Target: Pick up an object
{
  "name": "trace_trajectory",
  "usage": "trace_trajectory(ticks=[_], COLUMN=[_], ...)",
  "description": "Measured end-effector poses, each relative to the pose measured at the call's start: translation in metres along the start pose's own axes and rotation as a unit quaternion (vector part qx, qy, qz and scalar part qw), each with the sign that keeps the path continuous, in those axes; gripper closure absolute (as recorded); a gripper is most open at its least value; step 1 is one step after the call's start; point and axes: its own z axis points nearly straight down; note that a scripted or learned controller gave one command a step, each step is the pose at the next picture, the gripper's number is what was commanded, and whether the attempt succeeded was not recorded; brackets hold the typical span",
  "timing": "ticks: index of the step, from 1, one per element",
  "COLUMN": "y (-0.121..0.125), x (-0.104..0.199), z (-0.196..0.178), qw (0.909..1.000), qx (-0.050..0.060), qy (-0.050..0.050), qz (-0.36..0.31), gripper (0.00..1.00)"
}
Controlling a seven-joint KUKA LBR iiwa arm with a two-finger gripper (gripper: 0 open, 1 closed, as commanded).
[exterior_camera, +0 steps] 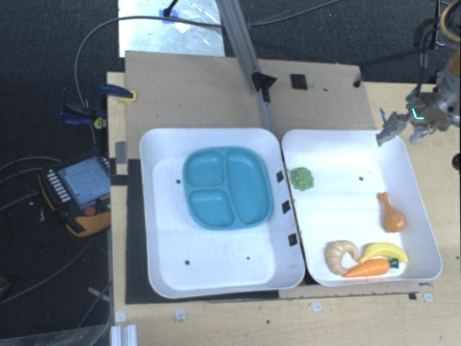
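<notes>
The gripper (405, 130) hangs over the back right corner of the right bin (338, 157), fingers spread apart with nothing between them. In that bin a drumstick (391, 213) lies nearest, by the right wall, then a banana (384, 251), carrot (369, 267) and croissant (341, 254) bunched at the front, and a green ball (302, 179) by the left wall. The left bin (216, 265) holds a blue tray (227, 187).
</notes>
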Motion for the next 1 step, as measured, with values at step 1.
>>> trace_trajectory(ticks=[1], y=[0.0008], x=[0.0000], z=[-0.0018], qw=[1.0000], qx=[-0.002], qy=[0.000], qz=[0.000], gripper=[0.00])
